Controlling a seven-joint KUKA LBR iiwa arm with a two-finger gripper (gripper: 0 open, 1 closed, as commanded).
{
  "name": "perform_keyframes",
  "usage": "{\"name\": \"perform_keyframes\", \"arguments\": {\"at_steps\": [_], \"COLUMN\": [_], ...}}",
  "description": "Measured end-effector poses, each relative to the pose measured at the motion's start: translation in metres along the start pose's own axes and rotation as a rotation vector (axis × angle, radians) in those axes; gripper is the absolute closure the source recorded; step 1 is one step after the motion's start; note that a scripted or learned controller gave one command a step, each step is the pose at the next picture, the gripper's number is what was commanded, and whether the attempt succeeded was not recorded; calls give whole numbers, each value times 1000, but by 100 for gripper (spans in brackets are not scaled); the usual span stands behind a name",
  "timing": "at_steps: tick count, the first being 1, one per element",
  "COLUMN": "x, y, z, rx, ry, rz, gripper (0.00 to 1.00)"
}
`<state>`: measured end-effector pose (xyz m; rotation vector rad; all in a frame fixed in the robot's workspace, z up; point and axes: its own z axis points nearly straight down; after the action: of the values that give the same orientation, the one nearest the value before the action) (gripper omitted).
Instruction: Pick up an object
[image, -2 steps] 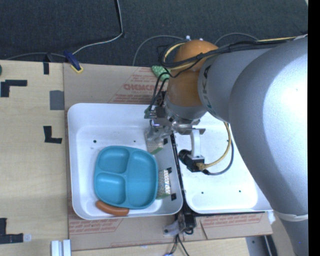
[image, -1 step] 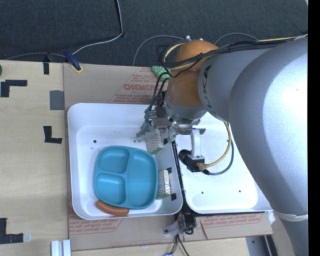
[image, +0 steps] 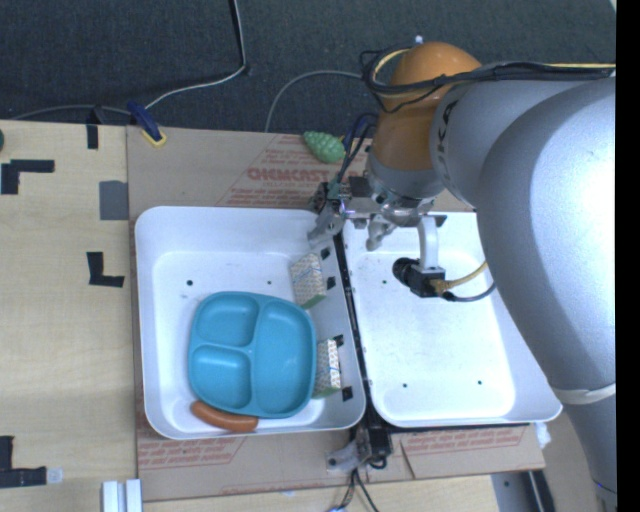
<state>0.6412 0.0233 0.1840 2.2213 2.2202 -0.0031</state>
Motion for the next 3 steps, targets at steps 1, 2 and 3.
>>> {"name": "perform_keyframes", "arguments": {"at_steps": [1,2,3], "x": [-36,-77,-82], "y": [-79,-78,-69], "z": [0,35,34], "rx": [1,-8,-14], "ry": [1,19,27], "rz": [0,-9,-14], "gripper": [0,0,0]}}
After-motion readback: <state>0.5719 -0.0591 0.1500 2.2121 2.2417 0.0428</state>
